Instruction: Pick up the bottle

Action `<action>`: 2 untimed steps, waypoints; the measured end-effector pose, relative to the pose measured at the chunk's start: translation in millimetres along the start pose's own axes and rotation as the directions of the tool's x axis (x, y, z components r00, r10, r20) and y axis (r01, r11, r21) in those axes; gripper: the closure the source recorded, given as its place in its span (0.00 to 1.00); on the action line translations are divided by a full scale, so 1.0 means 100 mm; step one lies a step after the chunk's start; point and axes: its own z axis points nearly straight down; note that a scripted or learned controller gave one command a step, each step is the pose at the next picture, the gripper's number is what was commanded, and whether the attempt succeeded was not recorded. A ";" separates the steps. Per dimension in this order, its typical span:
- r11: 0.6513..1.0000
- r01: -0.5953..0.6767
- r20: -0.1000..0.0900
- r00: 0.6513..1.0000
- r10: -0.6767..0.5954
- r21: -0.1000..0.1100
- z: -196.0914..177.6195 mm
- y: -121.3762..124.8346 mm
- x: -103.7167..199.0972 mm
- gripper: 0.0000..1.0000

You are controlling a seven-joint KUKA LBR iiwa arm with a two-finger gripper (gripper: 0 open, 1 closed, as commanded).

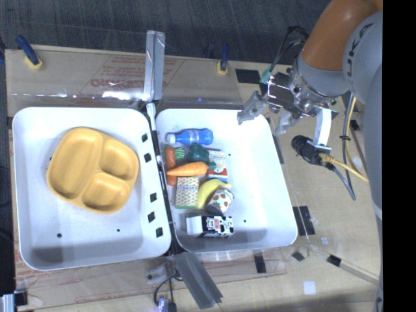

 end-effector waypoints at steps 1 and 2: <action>0.999 -0.034 -0.001 0.999 0.034 0.001 -0.27 -0.04 -0.02 0.00; 0.999 -0.034 0.000 0.999 0.034 0.001 -0.57 0.16 0.29 0.00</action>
